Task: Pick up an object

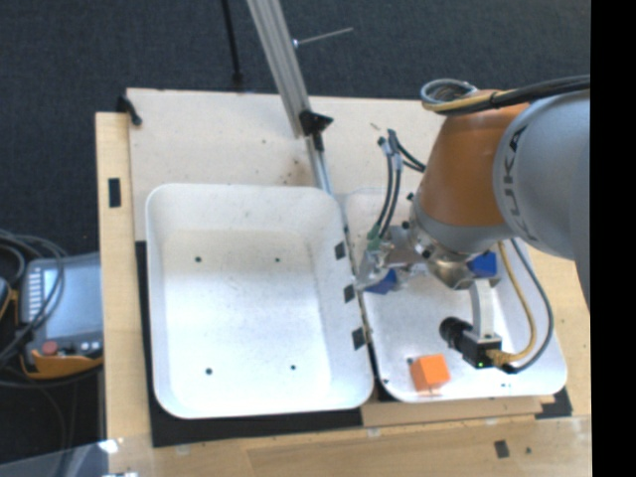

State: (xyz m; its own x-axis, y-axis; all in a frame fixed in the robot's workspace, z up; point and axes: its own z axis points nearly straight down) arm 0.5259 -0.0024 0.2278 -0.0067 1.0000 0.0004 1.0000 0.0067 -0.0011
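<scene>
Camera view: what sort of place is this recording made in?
Probably a robotics lab or test cell, not a home or shop. A wooden bench bears two white bins, a grey and orange arm works over the right one, and a control pendant lies on dark carpet.

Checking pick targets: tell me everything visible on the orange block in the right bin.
The orange block is small, boxy and matte, maybe foam or plastic. It lies flat on the floor of the right bin, near its front edge, slightly skewed to the rim. Nothing touches it; the black cabled part of the arm sits just beside it, apart.
</scene>
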